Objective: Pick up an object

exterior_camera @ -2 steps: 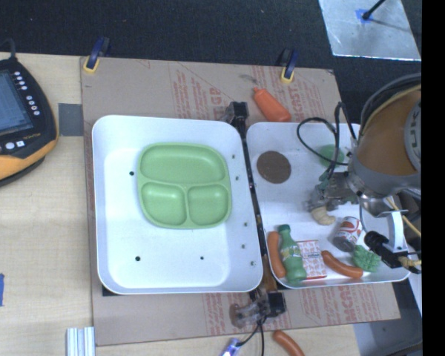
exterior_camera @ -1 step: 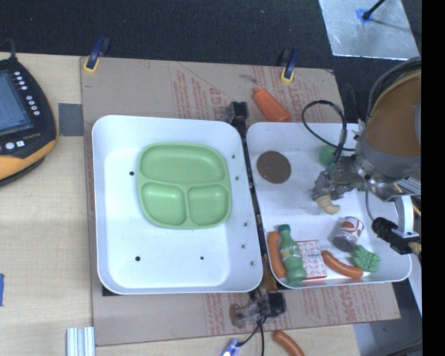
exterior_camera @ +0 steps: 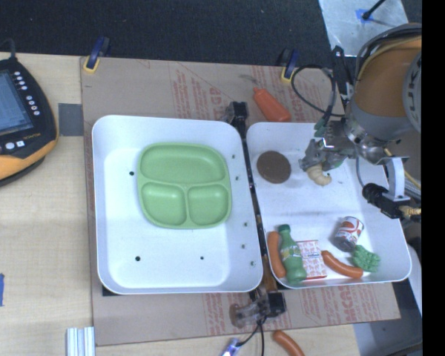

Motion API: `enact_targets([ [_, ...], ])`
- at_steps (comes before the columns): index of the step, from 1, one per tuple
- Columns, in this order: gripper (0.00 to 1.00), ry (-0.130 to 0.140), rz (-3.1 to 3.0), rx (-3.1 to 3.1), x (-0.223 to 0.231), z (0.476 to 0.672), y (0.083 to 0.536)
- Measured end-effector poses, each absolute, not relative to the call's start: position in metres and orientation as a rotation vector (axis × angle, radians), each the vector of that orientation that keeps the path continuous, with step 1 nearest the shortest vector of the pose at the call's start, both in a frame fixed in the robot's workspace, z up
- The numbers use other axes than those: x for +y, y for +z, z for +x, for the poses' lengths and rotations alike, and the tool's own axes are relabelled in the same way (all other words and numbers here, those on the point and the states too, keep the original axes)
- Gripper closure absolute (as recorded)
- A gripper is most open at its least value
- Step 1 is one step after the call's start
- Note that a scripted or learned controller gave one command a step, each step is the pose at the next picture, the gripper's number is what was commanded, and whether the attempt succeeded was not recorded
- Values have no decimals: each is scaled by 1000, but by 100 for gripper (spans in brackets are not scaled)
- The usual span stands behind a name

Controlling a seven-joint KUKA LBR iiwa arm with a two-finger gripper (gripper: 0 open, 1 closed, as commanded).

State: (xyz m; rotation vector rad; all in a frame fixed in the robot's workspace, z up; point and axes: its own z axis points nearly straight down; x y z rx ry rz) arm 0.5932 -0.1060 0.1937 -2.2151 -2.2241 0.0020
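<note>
Gripper [exterior_camera: 317, 162] low in the right bin [exterior_camera: 297, 136], right over a small cream-coloured piece [exterior_camera: 320, 176].

The cream piece lies near the far wall of the right bin, touching or just under the gripper tips; whether it is clamped or the tips are apart, I cannot tell. Just left of it lies a brown disc [exterior_camera: 274, 167]. Along the bin's near edge sit a green bottle [exterior_camera: 291, 254], an orange carrot-like piece [exterior_camera: 273, 252] beside it, a small red-and-white carton [exterior_camera: 311, 260] whose print is too small to read, a sausage [exterior_camera: 341, 265], a green broccoli [exterior_camera: 365, 258] and a red-and-white can [exterior_camera: 348, 232]. The left bin [exterior_camera: 119, 199] holds a green divided plate [exterior_camera: 184, 184]. Outside the bins, an orange carrot [exterior_camera: 270, 104] lies on the cardboard [exterior_camera: 170, 87], and an orange-edged control pendant [exterior_camera: 15, 121] rests at far left.
</note>
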Motion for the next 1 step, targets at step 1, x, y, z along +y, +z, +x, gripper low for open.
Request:
enact_targets([
  [1,100,4,-2213,-2223,-58,573,224],
])
